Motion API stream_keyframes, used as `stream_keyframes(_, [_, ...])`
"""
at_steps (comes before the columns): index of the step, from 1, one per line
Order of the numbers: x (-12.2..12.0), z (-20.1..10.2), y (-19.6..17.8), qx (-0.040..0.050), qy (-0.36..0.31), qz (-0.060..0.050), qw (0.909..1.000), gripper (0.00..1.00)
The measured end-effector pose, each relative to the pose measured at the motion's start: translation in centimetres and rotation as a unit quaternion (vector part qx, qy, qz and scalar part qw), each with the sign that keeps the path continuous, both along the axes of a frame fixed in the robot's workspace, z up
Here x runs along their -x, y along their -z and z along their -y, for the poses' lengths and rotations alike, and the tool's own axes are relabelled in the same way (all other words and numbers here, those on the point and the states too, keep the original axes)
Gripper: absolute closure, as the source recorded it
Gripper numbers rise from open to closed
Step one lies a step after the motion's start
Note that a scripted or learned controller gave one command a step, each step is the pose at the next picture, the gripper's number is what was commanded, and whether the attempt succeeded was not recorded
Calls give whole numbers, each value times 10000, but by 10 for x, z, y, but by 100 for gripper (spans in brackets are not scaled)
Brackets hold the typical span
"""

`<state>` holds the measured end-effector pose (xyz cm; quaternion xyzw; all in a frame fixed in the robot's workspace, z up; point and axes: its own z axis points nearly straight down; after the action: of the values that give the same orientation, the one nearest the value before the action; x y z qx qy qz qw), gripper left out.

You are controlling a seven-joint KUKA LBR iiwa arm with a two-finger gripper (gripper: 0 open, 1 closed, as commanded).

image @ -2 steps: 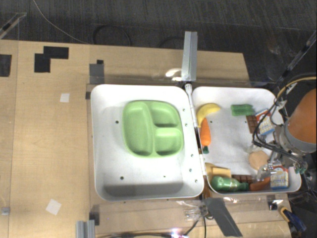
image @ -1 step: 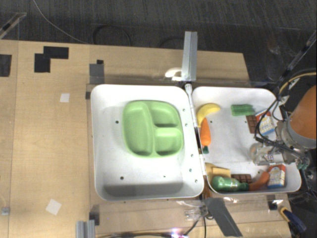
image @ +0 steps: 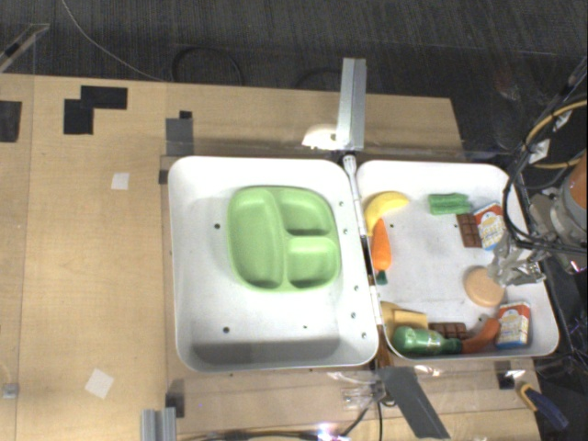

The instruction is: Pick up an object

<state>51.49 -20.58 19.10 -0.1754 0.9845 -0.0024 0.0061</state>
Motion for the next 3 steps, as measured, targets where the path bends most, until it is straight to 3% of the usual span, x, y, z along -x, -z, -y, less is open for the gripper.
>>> stream_keyframes(1, [-39,-1,0,9,-1780,-13,9840,100])
stream_keyframes(2, [-64,-1,5,23,-3476,-18,9377,100])
stream_keyframes(3, [-113,-2,2,38,-5261,-14,8504,100])
